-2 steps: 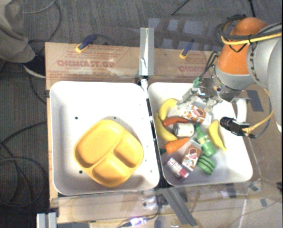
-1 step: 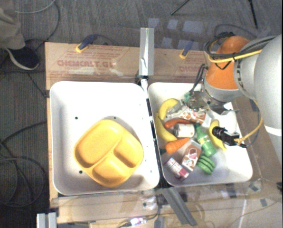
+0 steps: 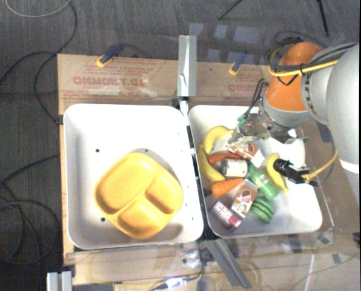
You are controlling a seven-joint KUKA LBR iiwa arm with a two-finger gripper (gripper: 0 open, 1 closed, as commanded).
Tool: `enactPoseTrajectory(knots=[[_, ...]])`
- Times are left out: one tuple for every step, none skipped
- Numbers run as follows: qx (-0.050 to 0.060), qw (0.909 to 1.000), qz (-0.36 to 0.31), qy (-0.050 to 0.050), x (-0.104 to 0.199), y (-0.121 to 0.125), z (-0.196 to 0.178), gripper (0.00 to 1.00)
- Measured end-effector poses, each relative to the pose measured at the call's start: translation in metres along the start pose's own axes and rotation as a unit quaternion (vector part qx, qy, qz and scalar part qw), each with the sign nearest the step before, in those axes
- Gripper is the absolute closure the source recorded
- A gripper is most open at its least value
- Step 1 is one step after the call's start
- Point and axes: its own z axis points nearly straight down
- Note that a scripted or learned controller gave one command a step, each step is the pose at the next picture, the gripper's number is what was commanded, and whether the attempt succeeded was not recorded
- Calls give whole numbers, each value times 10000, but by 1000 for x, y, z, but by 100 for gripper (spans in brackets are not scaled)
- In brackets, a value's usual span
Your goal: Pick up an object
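The right bin point(image 3: 301, 220) holds a heap of small things. A yellow banana point(image 3: 213, 138) lies at its far left, with a red sausage point(image 3: 219, 157) and a silver can point(image 3: 233, 168) just below it. An orange carrot point(image 3: 226, 187), a red and white carton point(image 3: 245, 200), a dark red can point(image 3: 225, 214) and a green ridged piece point(image 3: 263, 210) lie nearer the front. My gripper point(image 3: 249, 128) hangs low over the far side of the heap, right above a white and red packet point(image 3: 243, 148). I see nothing clearly held.
In the left bin point(image 3: 83, 126) a yellow divided plate point(image 3: 139, 194) lies alone. A green bottle point(image 3: 264, 184) lies beside the carton. The grey arm and its orange band point(image 3: 289, 83) reach in over the right bin's far right corner.
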Motion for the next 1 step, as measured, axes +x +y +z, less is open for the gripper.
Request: enactPoseTrajectory(knots=[[9, 10000, -2, 2, 0, -1, 1, 0]])
